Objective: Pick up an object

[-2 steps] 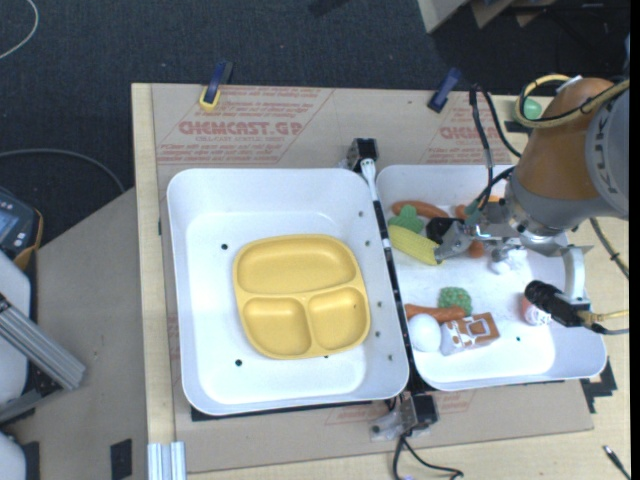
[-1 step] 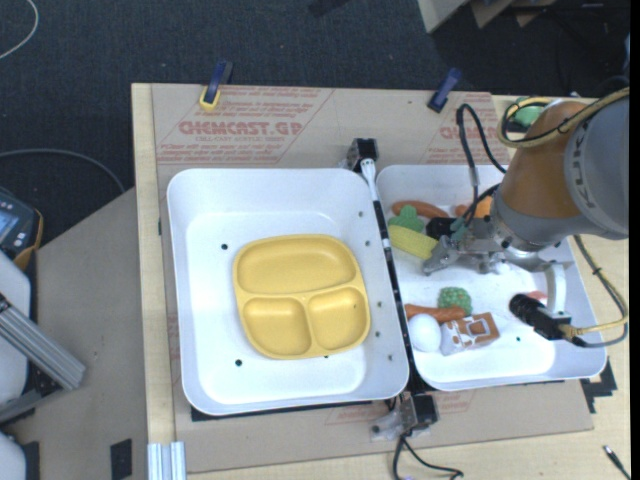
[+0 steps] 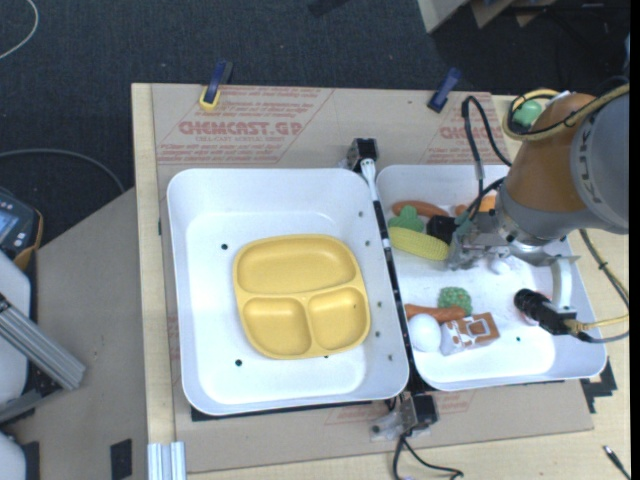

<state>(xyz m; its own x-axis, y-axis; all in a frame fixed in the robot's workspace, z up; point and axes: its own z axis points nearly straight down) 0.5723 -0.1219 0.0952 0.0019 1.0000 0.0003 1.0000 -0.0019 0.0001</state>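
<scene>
We note a dark carpeted floor around a board-topped surface (image 3: 300, 118) bearing two shallow white bins. The left bin (image 3: 200, 268) carries a yellow divided tray (image 3: 298, 294); the right bin (image 3: 500, 363) carries the loose items: a corn cob (image 3: 418, 244), a carrot (image 3: 418, 209), a green broccoli-like piece (image 3: 455, 297), a white egg (image 3: 425, 333), and a small brown-and-white box (image 3: 470, 332). The arm (image 3: 560, 168) reaches in from the right, and the gripper (image 3: 478, 253) sits low in the right bin, just beside the corn cob's right end. The wrist hides the jaws; we cannot tell their state. We judge the pick not yet done: nothing is visibly lifted, and every item lies on the bin floor. The corn cob, the likeliest target, lies flat, its long axis running left-to-right, slightly downward toward the gripper.
</scene>
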